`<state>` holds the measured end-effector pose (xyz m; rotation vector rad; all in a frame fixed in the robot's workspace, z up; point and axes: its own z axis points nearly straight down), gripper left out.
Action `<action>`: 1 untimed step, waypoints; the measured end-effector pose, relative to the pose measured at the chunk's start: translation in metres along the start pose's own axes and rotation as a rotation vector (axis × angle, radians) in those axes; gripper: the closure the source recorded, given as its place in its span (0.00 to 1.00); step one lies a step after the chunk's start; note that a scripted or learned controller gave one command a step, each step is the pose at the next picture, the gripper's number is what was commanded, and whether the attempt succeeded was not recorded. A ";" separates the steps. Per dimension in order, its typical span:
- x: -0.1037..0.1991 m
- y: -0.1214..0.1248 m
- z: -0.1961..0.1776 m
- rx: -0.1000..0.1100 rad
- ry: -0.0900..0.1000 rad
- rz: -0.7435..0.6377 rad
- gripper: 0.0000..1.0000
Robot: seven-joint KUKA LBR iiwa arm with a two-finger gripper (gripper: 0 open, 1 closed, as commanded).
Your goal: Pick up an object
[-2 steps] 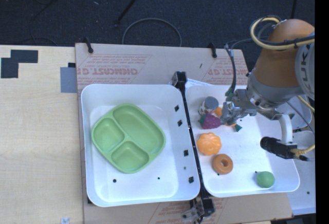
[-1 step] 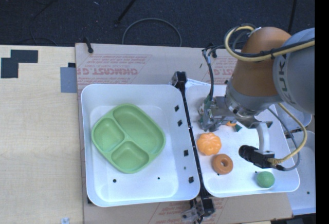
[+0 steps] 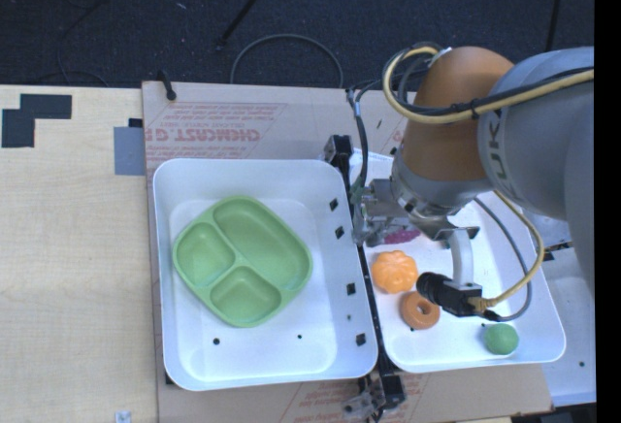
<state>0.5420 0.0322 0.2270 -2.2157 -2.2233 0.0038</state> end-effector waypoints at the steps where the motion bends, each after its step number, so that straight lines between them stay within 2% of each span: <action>1: 0.049 -0.006 -0.009 0.000 0.002 -0.001 1.00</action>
